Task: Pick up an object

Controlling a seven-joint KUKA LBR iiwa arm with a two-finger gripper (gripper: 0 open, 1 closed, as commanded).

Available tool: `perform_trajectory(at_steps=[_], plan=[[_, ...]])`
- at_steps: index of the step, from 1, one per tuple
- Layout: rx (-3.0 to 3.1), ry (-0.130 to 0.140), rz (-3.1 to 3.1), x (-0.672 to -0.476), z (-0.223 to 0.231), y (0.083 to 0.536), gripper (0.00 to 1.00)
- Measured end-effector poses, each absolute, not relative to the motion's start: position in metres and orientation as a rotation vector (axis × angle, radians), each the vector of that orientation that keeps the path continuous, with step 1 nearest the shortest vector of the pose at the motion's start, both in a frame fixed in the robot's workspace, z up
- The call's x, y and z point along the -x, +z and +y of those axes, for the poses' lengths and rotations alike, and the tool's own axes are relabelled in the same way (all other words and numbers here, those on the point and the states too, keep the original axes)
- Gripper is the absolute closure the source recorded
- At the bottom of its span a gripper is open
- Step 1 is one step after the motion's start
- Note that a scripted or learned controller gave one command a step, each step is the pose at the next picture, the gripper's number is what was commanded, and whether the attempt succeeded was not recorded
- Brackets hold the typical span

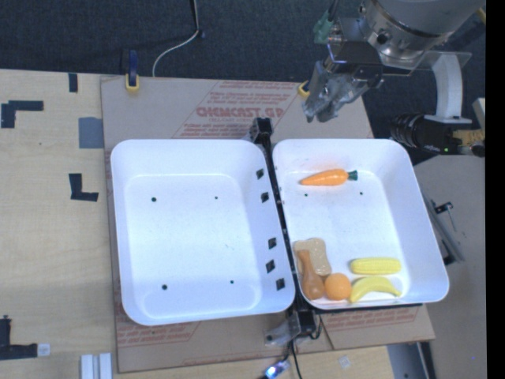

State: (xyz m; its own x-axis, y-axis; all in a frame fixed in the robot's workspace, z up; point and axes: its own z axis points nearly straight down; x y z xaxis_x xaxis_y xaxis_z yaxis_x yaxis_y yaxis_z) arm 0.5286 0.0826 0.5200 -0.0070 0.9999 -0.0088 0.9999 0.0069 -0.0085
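Observation:
The right bin [418,212] holds an orange carrot [325,178] near its far side. Clustered at its near edge are a tan bread slice with a brown piece [311,262], an orange ball [338,287], a corn cob [375,266] and a banana [374,289]. My gripper [322,107] hangs high above the far edge of the right bin, beyond the carrot. Nothing shows between its fingers.
The left bin [126,212] lies beside the right one, joined by a black hinge strip [272,212]. Both rest on a cardboard sheet [229,109]. A cable and a yellow clamp [132,81] sit at the back left.

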Motion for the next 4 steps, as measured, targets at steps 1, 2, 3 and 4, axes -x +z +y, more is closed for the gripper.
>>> perform_trajectory(at_steps=[1, 2, 3, 4], plan=[[-2.213, -0.021, 2.229, -0.529, 0.083, 0.530, 1.00], [-2.213, -0.023, 2.229, -0.529, 0.083, 0.539, 1.00], [-2.213, -0.025, 2.229, -0.530, 0.083, 0.549, 1.00], [-2.212, -0.001, 2.233, -0.556, 0.182, 0.533, 1.00]])
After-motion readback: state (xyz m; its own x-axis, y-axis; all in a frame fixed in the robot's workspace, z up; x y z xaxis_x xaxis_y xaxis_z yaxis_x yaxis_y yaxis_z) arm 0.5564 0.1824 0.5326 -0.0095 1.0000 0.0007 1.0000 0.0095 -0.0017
